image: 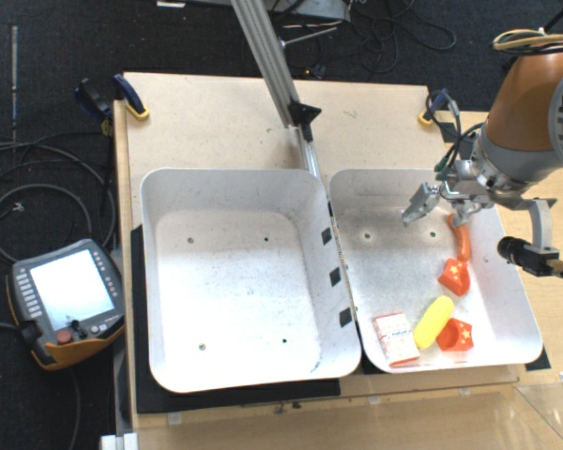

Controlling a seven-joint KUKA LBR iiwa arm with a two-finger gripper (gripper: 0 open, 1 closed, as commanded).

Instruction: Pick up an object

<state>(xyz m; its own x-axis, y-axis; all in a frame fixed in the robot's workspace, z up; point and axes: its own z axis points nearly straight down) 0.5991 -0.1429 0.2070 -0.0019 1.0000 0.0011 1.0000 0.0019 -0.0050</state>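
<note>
Overhead, the gripper (438,206) hangs with fingers spread and empty over the right bin (375,251), just beside a carrot (463,242). Descending off-centre, one finger could likely nudge the carrot toward the orange block (455,276), causing a missed grasp.

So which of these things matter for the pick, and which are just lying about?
For the job:
- gripper, fingers spread, holding nothing
- right bin
- carrot
- orange wedge
- yellow banana
- orange block
- small carton

Lying about:
- left bin
- teach pendant
- floor cables
</note>
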